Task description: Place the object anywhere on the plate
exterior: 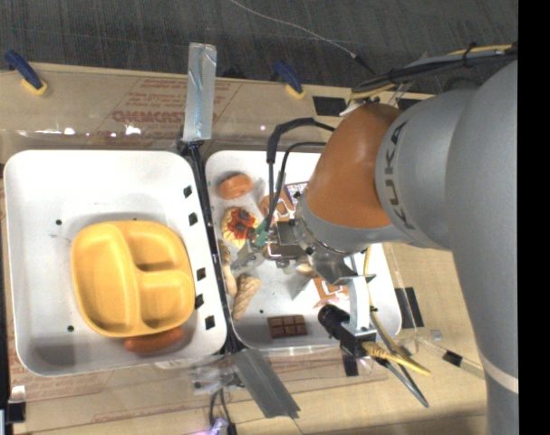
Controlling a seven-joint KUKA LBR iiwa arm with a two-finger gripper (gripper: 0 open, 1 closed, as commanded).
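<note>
1. Gripper (273, 241) sits low in the right bin (383, 320), wrist hiding it; can't tell its state or whether it holds anything.
2. Just beside it, view-left: toy pizza slice (239, 225), bread roll (246, 294), brown bun (236, 186). Chocolate bar (286, 326) below.
3. Yellow plate (130, 279) lies further view-left in the left bin (30, 243), over the divider; long axis roughly up-down.

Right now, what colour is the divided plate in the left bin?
Yellow; the plate shows clearly in the camera view.
</note>
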